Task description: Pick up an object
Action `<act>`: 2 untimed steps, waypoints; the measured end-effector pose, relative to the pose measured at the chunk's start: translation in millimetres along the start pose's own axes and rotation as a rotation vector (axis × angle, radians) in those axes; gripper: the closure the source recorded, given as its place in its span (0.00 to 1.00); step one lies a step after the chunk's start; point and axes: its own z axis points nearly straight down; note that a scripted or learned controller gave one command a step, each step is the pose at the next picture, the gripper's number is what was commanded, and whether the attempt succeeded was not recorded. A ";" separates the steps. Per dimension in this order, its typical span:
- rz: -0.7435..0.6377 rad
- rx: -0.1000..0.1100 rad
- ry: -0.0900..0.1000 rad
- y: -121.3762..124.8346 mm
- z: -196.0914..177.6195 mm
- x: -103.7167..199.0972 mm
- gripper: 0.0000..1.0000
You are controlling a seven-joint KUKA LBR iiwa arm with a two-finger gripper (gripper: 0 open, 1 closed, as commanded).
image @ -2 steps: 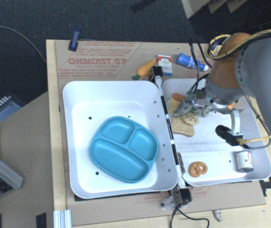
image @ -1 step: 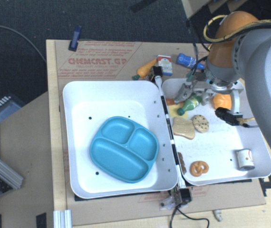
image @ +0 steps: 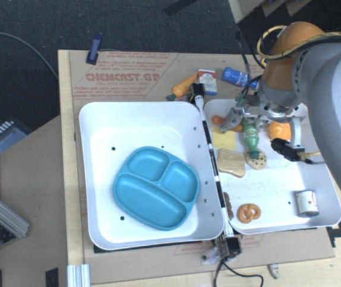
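The arm (image: 314, 70) reaches in from the right and hangs its gripper (image: 249, 113) low over the far end of the right bin (image: 314, 217), and that is where the small stuff is crowded, so the choice of spot makes sense. Directly under the gripper lies a green bottle (image: 251, 135), its length running toward the near edge, with a yellow cheese slice (image: 222, 139) just beside it on the left and a slice of toast (image: 231, 162) below that. Is anything caught? Whether the fingers are spread or closed I cannot tell; the wrist body hides them from above. The bottle looks to be resting on the bin floor, so I judge it the likely target, not yet lifted. A cookie (image: 256, 158) sits just past the bottle's near end, tight company for a clean grasp. The pretzel (image: 248, 212) and the metal can (image: 306, 202) lie well apart near the front, easier pickings. In the left bin (image: 99, 130), a blue divided plate (image: 155, 187) lies flat, out of play.
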 end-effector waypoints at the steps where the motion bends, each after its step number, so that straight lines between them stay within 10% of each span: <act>1: 0.002 -0.016 -0.002 -55.2 -1.4 -27.7 0.00; 2: 0.000 -0.018 -0.002 -54.7 -11.6 -27.1 1.00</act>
